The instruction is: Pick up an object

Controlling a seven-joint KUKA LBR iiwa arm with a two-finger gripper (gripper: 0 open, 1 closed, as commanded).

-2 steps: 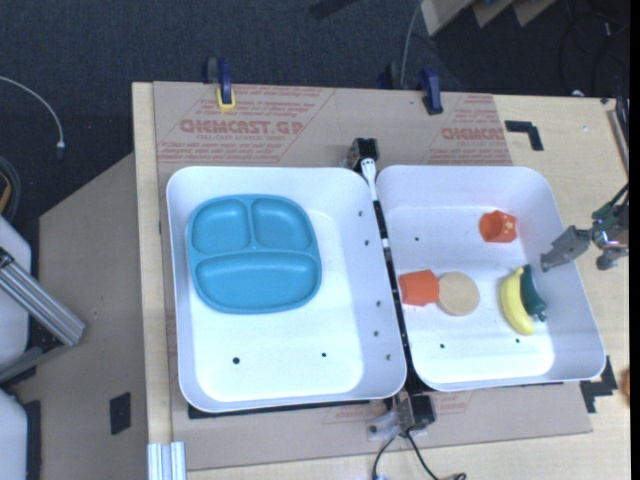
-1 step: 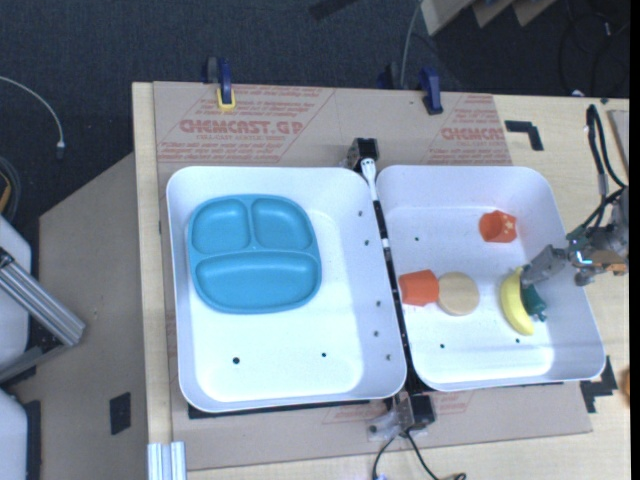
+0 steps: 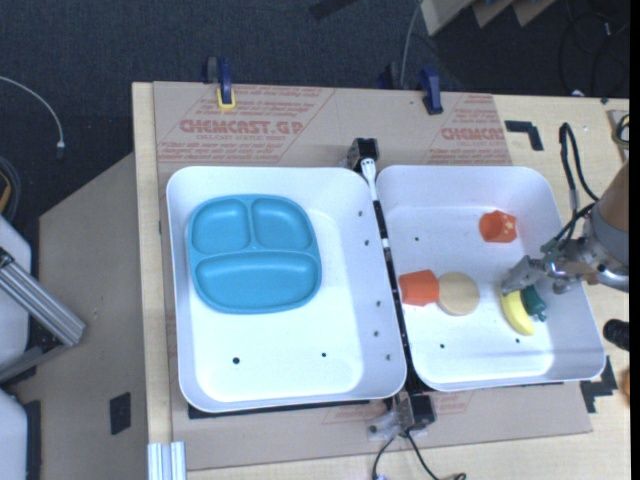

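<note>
The right bin (image 3: pixel 470 363) holds several small items. An orange cup-like piece (image 3: pixel 498 226) sits toward the back right. An orange-red block (image 3: pixel 419 287) lies mid-left, touching a tan round disc (image 3: pixel 459 294). At the right, a yellow banana-shaped piece (image 3: pixel 517 314) lies with a small green part (image 3: pixel 535 304) against it. My gripper (image 3: pixel 536 278) reaches in from the right edge and hovers low, right above the yellow piece's far end. Nothing is visibly lifted off the bin floor.
The left bin (image 3: pixel 300 368) holds a blue three-compartment plate (image 3: pixel 256 252) in its back-left part. A black divider with clips runs between the two bins. Blue clamps (image 3: pixel 430 88) stand at the bench's far edge, and cables hang at the right.
</note>
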